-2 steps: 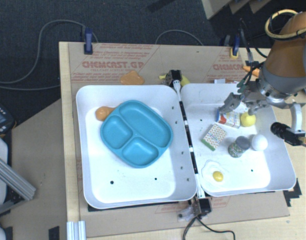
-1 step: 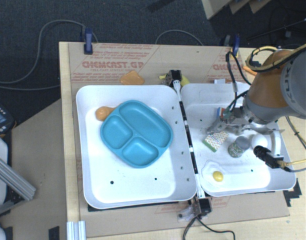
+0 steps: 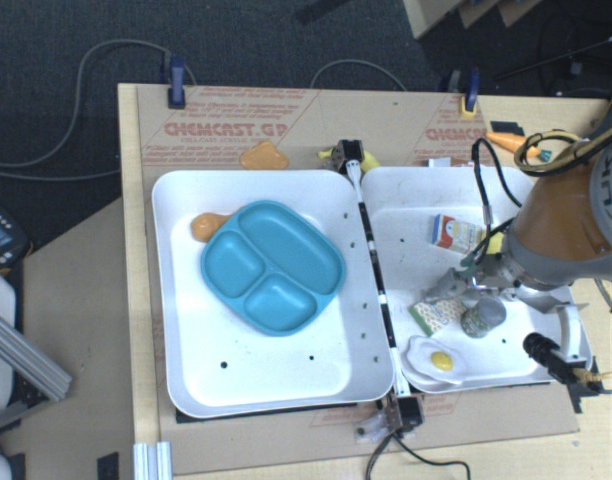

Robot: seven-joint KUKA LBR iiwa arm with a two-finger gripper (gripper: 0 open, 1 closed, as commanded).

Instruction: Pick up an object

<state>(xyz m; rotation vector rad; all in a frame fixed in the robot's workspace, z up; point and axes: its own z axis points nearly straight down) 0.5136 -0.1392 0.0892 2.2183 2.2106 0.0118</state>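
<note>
Inside left bin (image 3: 176,298), blue plate (image 3: 272,266)

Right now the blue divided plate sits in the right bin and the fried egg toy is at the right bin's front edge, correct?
Not quite. The camera view shows the blue divided plate in the left bin, not the right one. The rest holds: the fried egg toy lies at the front edge of the right bin.
</note>
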